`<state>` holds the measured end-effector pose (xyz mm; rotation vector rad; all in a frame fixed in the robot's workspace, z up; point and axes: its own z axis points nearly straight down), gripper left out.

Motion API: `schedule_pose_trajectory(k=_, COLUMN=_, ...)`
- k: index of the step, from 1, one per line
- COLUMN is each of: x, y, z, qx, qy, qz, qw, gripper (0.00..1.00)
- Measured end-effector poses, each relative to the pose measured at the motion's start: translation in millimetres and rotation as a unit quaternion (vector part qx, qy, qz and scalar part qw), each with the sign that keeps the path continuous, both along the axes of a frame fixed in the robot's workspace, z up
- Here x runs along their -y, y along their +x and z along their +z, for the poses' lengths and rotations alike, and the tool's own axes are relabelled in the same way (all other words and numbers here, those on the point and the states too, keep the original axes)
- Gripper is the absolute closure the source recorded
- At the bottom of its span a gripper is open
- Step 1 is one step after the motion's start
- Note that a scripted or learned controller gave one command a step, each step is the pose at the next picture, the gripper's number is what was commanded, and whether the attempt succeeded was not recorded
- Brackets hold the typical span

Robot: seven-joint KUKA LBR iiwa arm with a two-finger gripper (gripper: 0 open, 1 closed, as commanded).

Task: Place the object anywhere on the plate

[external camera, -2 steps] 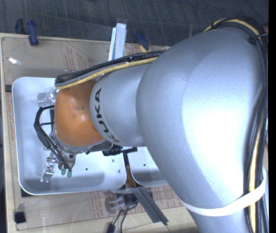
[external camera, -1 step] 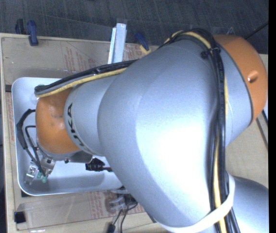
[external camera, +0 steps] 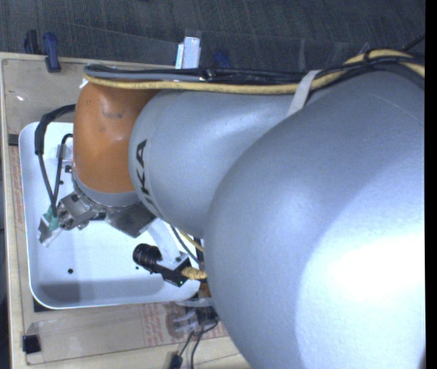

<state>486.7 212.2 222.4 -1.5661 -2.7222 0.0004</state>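
My grey arm with its orange band (external camera: 107, 141) reaches across the bench and covers most of it. The gripper (external camera: 51, 225) hangs low over the left part of the white bin (external camera: 88, 287), close to the bin's left wall. Its tip shows a small greenish patch; I cannot tell whether that is an object or part of the gripper. The arm hides whatever lies under it.
A tiny dark speck (external camera: 71, 270) lies on the bin floor below the gripper. A black cylindrical fitting (external camera: 148, 257) and cables (external camera: 49, 175) hang off the wrist. The wooden bench edge (external camera: 111, 325) runs along the front, and a clear panel with blue clamps (external camera: 51, 48) stands behind.
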Motion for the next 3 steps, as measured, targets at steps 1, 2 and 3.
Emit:
schedule_pose_trajectory(k=1, x=18, y=27, z=122, qx=0.001, qy=-0.0002, qz=-0.14, qw=0.9902, gripper=0.0)
schedule_pose_trajectory(k=2, x=22, y=13, z=-21, qx=-0.003, qy=-0.0017, qz=-0.066, qw=0.9978, gripper=0.0)
schedule_pose_trajectory(k=3, x=9, y=105, z=-23, qx=-0.001, qy=-0.0013, qz=-0.057, qw=0.9984, gripper=0.0)
